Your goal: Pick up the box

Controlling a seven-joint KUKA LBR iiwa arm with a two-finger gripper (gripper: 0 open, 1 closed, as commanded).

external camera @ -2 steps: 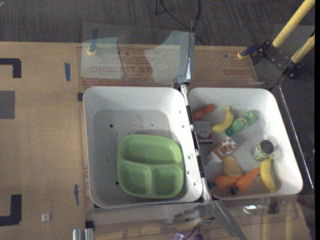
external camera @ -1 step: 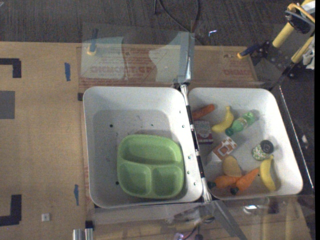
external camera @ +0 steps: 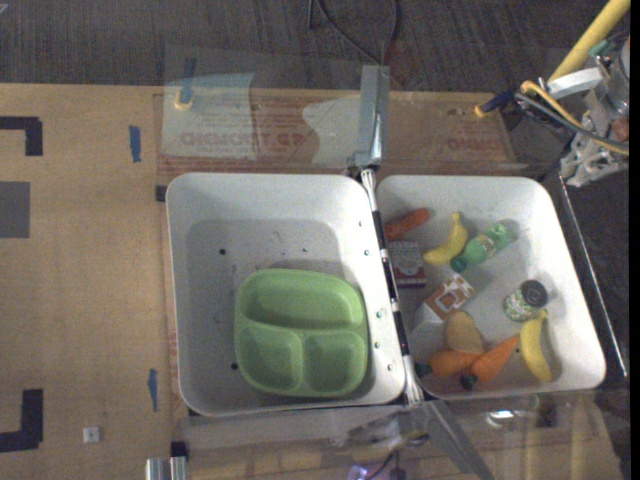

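A small white and orange box (external camera: pixel 447 296) lies tilted near the middle of the right bin (external camera: pixel 570 258). A flatter red and white box (external camera: pixel 405 261) rests against that bin's left wall. My gripper (external camera: pixel 592 160) hangs at the far right, outside and above the right bin's back right corner, well away from both boxes. Yellow cables run along the arm above it.
The right bin also holds a red-orange carrot (external camera: pixel 407 223), two bananas (external camera: pixel 447 240) (external camera: pixel 535 348), a green bottle (external camera: pixel 482 248), a round can (external camera: pixel 527 300), a potato (external camera: pixel 462 332) and orange carrots (external camera: pixel 480 363). A green divided plate (external camera: pixel 300 331) lies in the left bin (external camera: pixel 200 238).
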